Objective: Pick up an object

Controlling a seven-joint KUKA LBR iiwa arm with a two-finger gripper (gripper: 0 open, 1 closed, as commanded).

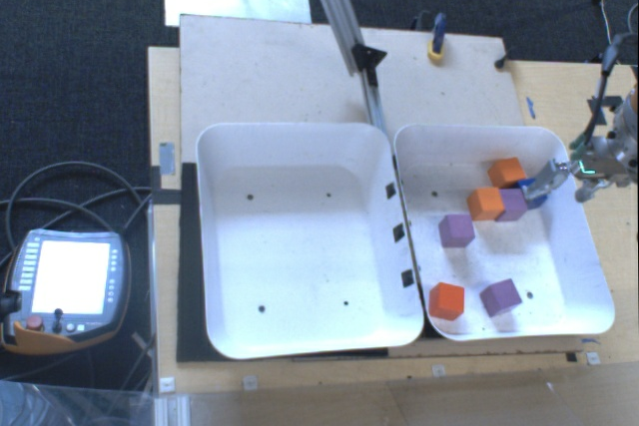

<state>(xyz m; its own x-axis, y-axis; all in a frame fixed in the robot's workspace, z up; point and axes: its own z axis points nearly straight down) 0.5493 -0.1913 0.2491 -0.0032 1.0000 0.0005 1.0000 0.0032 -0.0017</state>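
I'm hovering my gripper (pixel 544 183) over the right bin (pixel 577 244), fingers' spread impossible to tell, tips sitting just beside the purple cube (pixel 513 204) touching an orange cube (pixel 486 204).

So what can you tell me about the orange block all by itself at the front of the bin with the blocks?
The orange block is a small cube, plain and smooth, bright orange on top and redder on its shaded sides. It sits flat on the floor of the right bin, near the front left corner, close to the rounded wall. It stands turned a little askew to the bin's edges. Nothing touches it; a purple block sits apart to its right.
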